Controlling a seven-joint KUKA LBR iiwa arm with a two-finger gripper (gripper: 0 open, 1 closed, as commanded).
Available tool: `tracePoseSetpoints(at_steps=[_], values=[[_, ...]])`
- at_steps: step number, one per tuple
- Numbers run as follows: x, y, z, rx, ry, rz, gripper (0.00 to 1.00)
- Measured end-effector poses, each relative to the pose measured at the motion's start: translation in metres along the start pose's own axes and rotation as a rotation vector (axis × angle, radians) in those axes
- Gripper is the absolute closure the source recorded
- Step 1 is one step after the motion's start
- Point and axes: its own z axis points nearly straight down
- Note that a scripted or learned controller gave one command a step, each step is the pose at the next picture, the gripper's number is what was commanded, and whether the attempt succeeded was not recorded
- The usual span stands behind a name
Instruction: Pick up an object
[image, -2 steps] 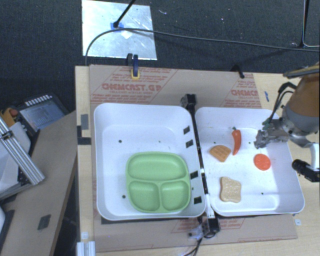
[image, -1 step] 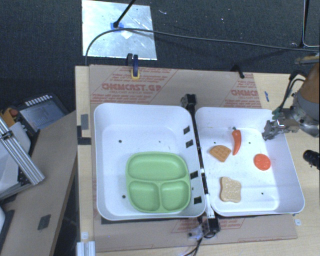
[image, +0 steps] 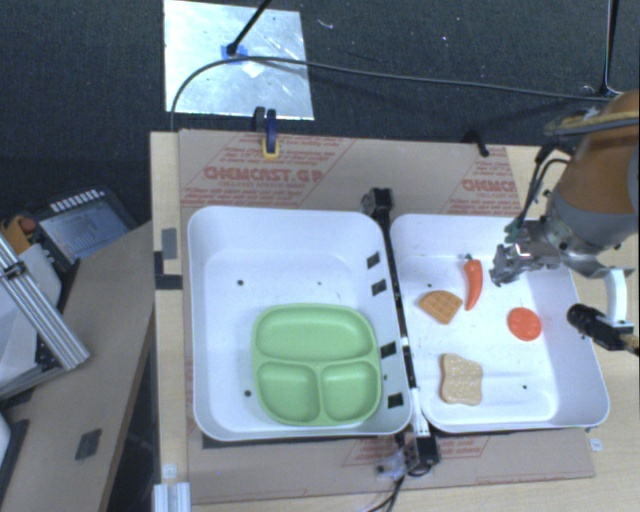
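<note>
Hovering beside the slim red plastic chili pepper (image: 473, 281), the gripper (image: 512, 262), fingers' state unclear, should pinch that light, slippery toy mid-body.

two bins sit side by side on the bench, the left bin (image: 215, 250) well left of the gripper (image: 512, 262), the right bin (image: 570, 390) beneath it. in the left bin a divided tray (image: 316, 363) lies toward the near side, far left of the gripper and nearer the camera. in the right bin a chili pepper (image: 473, 281) lies just left of the gripper; a cracker (image: 440, 305) lies left of that pepper. a round tomato slice (image: 524, 323) lies just in front of the gripper, and a toast slice (image: 461, 379) lies farther in front, to its left.
</note>
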Motion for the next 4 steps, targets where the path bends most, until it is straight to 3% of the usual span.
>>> tracePoseSetpoints(at_steps=[3,4], values=[[0.170,-0.011,0.010,0.001,0.002,-0.002,1.00],[0.221,-0.019,-0.012,-0.001,0.002,-0.001,1.00]])
